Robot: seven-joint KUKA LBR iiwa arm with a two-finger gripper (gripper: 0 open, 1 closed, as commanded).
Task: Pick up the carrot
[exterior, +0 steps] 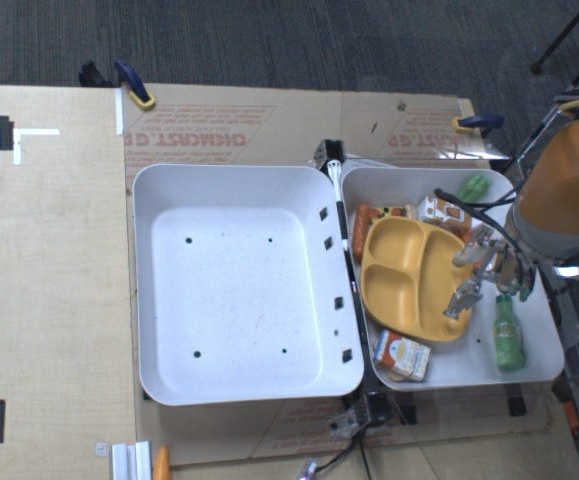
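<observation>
carrot (362, 230), right bin (539, 363), yellow tray (409, 278)

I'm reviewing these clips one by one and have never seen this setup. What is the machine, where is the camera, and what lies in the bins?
One fixed camera looks down at a slant on two shallow white bins. The grey arm with an orange band reaches in from the right; its gripper is over the right bin, above a yellow divided tray. Nothing is seen between its fingers. That bin also holds a green bottle, a small packet and the orange carrot, partly hidden behind the tray. The left bin sits beside it.
</observation>
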